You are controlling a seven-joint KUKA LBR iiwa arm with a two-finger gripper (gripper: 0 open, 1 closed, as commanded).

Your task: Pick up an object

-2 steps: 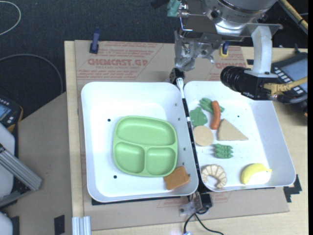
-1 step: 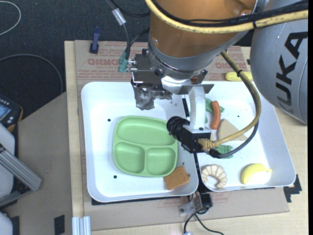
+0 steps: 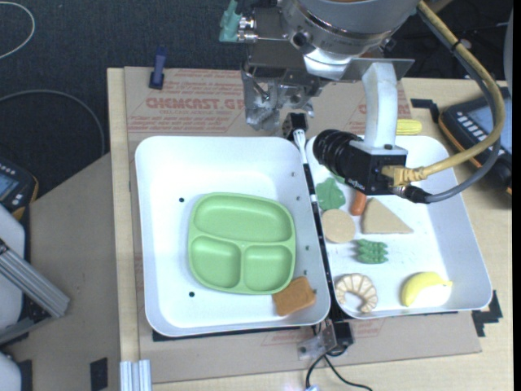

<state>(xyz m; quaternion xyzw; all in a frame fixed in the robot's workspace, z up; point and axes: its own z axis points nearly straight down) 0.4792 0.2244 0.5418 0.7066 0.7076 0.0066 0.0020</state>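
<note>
In the camera view the grey arm with its orange band enters from two o'clock, and the two-finger gripper (image 3: 277,104) hangs at twelve o'clock over the far rim of the left shallow white bin (image 3: 163,177); whether it is spread or pressed together I cannot tell, and nothing is visibly pinched. The left bin holds a pale green compartmented plastic tray (image 3: 241,243) and, at the tray's five o'clock, a tan bread-like toy block (image 3: 294,297) touching the dividing wall. The right white bin (image 3: 468,251) holds small toy foods: a yellow lemon-shaped piece (image 3: 423,288), a beige wedge (image 3: 385,218), a green broccoli-like piece (image 3: 372,252). Judging from here, a descent could strike the rim, and the crowded foods invite a slipped grasp.
</note>
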